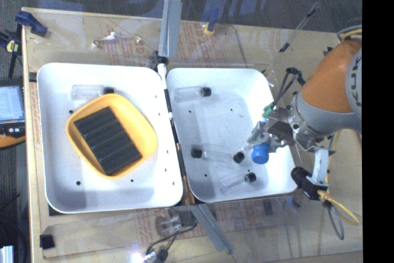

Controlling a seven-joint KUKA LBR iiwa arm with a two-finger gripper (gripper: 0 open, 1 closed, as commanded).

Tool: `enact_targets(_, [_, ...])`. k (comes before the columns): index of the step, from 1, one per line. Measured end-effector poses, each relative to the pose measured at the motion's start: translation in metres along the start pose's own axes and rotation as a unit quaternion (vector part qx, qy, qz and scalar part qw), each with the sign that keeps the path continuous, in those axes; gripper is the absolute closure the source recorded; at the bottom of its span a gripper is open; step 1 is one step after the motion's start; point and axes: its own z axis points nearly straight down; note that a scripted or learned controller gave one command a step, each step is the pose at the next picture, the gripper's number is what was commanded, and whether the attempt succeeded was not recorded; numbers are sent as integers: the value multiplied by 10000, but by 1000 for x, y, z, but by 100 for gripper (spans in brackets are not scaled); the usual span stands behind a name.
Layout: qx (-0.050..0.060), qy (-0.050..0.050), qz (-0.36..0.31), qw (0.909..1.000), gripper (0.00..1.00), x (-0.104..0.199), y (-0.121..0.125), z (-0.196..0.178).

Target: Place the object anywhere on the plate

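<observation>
From above, the bench carries two shallow white bins side by side. In the left bin (49,188) sits the yellow plate (143,132), with a dark ribbed pad (109,140) lying across its middle and a clear vial (86,92) just beyond its far edge.

The right bin (203,194) holds the loose pieces: several clear vials with black caps, one near the far wall (192,93), one near the middle (209,153), one by the near wall (237,180), and a small bottle with a blue cap (259,152) towards the right side. The arm comes in from the right, and its gripper (266,135) hangs right over that blue-capped bottle. I cannot tell whether it touches the bottle or grips it; the wrist hides that.

I would guess the blue-capped bottle is the object meant. It looks light, stiff and smooth, clear plastic most likely, so it could slip or roll away if pinched off-centre. The safest hold seems to be across the body just below the cap, squarely on its width. The plate lies well apart, across the wall between the bins.
</observation>
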Motion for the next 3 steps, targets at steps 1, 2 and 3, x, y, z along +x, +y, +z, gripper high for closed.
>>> enact_targets(1, [-9,-1,-692,9976,100,73,36,44])
enact_targets(2, [-20,-5,-996,9950,100,151,27,35])
enact_targets(3, [-21,-6,-995,9950,0,150,27,35])
